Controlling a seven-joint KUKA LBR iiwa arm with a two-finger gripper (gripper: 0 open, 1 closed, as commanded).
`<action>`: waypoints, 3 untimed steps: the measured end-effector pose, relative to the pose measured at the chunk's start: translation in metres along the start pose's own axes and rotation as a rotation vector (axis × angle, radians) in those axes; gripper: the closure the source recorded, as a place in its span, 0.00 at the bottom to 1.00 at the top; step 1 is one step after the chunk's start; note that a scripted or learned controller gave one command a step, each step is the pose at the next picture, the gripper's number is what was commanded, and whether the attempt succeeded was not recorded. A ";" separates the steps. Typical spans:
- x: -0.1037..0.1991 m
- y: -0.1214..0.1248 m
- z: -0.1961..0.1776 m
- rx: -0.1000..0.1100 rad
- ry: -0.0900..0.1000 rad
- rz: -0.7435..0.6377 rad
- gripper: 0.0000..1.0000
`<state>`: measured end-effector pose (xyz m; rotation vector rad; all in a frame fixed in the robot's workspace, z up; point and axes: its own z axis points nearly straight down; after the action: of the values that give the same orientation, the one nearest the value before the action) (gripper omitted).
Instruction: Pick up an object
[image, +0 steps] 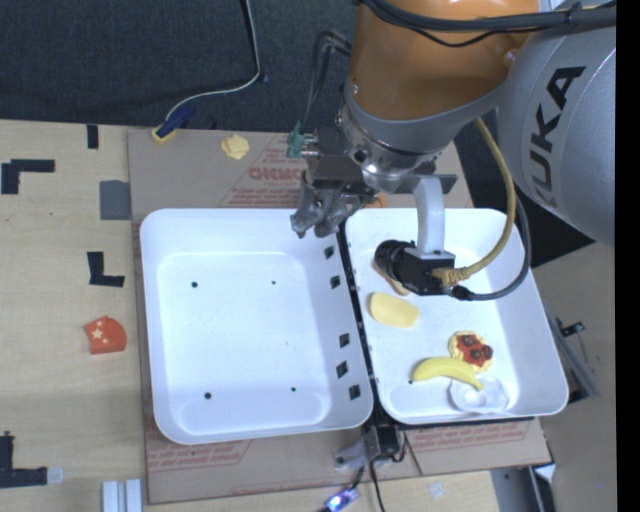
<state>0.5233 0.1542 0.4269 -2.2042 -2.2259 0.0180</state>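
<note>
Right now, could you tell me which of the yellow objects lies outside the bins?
The small yellow lump on the cardboard behind the left bin. The yellow oval and the banana both lie inside the right bin.

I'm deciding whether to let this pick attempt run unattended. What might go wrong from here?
1. The claw hangs over the divider between the left bin and the right bin, at the far edge, so a straight descent may strike a rim.
2. The yellow piece, banana and red-and-yellow toy lie off to its side in the right bin; a grasp here likely closes on nothing.
</note>
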 end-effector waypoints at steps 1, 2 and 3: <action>0.030 -0.005 -0.114 -0.024 0.006 0.005 1.00; 0.074 -0.042 -0.104 -0.011 0.002 0.003 1.00; -0.002 0.037 -0.107 -0.014 -0.002 0.018 1.00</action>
<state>0.5618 0.1524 0.5334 -2.2319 -2.2142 0.0044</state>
